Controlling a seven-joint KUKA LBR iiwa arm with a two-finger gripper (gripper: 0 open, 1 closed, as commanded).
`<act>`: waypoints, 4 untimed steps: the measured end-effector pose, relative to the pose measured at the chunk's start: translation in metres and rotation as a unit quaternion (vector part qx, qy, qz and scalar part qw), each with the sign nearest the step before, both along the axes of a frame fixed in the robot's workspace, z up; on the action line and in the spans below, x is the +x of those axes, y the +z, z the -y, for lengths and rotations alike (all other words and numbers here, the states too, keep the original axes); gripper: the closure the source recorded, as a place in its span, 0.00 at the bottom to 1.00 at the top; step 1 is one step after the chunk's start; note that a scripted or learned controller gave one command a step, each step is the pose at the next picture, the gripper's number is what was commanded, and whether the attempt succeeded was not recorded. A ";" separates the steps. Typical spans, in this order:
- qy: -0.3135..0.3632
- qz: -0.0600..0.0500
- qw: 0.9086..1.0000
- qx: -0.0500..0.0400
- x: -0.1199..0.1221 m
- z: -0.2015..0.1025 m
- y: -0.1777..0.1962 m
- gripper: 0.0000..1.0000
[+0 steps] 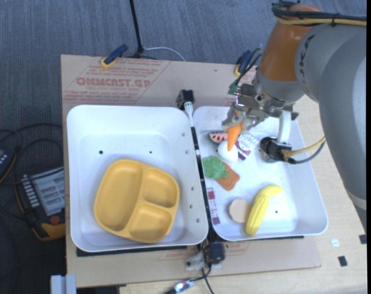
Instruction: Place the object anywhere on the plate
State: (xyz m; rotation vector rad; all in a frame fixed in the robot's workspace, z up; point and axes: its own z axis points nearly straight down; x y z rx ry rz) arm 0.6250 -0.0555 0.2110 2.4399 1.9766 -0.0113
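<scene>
Arm enters from the right; grey link with orange band sits above the right white bin (pixel 308 222). The claw (pixel 242 122) hangs over the upper part of that bin, fingers pointing down.

An orange toy carrot (pixel 233 136) is directly under the claw, tilted slightly from upright, its top end between the fingers (pixel 239 116). The claw is grasping the carrot by that upper end. Whether the carrot's lower tip touches the bin floor or is clear of it cannot be told.

Other contents of the right bin:
- a red watermelon-slice toy (pixel 215 137), just left of the carrot
- a white packet with purple print (pixel 247 144), just right of the carrot and partly behind it
- a green leafy toy (pixel 214 167) lying on an orange-brown flat piece (pixel 229 179), lower left of the carrot
- a tan round disc (pixel 238 210) touching or nearly touching a yellow toy banana (pixel 259 208), near the bin's front edge

The left white bin (pixel 87 118) holds 1 yellow plastic plate with 3 compartments (pixel 136 199), lying flat toward the front. The carrot is well apart from the plate, in the other bin.

Both bins rest on a brown cardboard-covered tabletop (pixel 112 81) with red printed lettering.
</scene>
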 end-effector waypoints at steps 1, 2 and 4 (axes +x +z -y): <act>-0.010 0.001 1.000 0.003 -0.025 -0.053 0.031 1.00; 0.034 -0.002 0.999 0.003 -0.046 -0.134 -0.009 1.00; -0.063 0.000 0.998 0.001 -0.069 -0.190 0.010 0.00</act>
